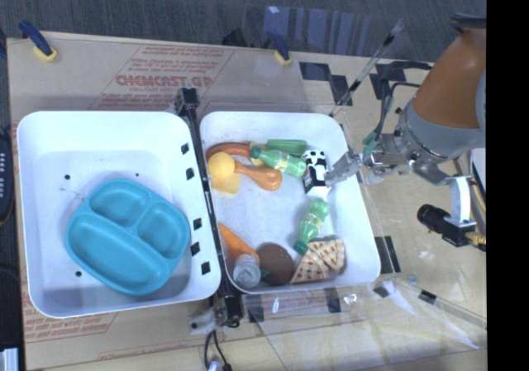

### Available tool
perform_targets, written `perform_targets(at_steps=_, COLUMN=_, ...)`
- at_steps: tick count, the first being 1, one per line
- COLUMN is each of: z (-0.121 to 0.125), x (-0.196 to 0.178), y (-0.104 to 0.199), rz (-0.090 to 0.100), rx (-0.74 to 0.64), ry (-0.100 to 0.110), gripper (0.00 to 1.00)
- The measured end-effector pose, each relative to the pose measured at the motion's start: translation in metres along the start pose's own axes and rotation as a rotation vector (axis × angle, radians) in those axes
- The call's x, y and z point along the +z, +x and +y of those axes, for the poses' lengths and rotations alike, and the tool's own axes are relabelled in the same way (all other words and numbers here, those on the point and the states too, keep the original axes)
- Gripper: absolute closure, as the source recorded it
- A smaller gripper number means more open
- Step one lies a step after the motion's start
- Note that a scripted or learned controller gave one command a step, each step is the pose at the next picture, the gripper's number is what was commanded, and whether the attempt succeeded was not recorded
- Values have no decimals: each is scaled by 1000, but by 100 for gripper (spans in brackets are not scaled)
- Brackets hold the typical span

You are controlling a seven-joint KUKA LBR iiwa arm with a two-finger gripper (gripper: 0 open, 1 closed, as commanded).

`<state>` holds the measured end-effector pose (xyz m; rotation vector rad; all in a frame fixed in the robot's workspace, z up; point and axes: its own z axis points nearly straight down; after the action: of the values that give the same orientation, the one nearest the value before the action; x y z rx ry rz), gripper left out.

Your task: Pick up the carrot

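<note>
Arm parked over right bin's right rim, carrot untouched at near-left.

Gripper (pixel 343 169) sits at the right edge of the right bin (pixel 355 221), tips just beside a black-and-white cow-pattern toy (pixel 314 171); can't tell whether the pincer is spread or closed, nothing visibly pinched. Carrot (pixel 235 240) lies in the right bin's near-left corner, against the left wall, tip touching a grey cylinder (pixel 246 270), well apart from the gripper. Same bin: brown ball (pixel 277 262), waffle-pattern wedge (pixel 321 259), 3 green bottles, one at (pixel 311 225), yellow-and-orange squash-like toy (pixel 240 171) at the far end. Left bin (pixel 41 221) holds 1 blue divided plate (pixel 126 233).
</note>
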<state>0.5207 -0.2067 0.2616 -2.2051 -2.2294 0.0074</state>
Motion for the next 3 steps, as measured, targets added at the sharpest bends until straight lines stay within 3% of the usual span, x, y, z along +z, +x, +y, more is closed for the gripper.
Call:
perform_targets(at_steps=1, z=15, x=60, y=47, rz=1, rx=36, ry=6, gripper=0)
perform_targets(at_steps=2, z=10, x=156, y=110, rz=2, rx=-138, ry=9, gripper=0)
perform_targets(at_steps=3, z=-35, x=168, y=109, rz=-10, rx=-80, ry=-18, gripper=0)
